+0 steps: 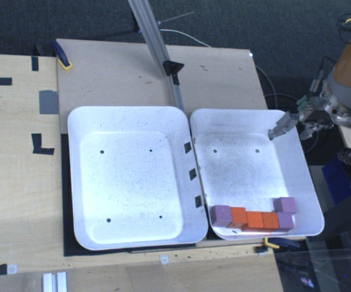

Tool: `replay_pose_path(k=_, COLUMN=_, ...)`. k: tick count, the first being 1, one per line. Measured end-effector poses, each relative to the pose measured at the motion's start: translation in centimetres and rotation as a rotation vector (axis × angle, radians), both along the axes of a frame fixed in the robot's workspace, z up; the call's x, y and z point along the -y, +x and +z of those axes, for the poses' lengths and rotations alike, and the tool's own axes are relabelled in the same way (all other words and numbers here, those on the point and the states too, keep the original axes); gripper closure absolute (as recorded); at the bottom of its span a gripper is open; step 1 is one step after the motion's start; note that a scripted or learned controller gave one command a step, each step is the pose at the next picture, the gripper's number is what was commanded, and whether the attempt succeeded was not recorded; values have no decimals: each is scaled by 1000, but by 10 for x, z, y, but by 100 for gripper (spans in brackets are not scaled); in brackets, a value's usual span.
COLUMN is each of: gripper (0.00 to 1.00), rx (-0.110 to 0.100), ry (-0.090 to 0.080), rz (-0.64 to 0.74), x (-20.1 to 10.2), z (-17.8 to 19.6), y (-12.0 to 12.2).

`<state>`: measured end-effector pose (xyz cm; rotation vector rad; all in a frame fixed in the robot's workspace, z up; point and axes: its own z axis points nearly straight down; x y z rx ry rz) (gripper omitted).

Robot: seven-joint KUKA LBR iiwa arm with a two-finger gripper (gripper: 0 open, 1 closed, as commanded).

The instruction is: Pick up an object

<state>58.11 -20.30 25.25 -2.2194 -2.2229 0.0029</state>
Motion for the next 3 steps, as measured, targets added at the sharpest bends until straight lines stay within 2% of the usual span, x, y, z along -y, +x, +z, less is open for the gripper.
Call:
replay_pose_path(k=1, gripper=0, rx=2, ry=2, rz=3, x=-32, z=14, y=9)
replay_pose_path(k=2, gripper=0, rx=4, ry=0, rz=2, x=-24, z=40, y=31)
replay_pose_path(k=3, gripper=0, rx=-6, ry=2, rz=-3, x=-43, z=14, y=-38)
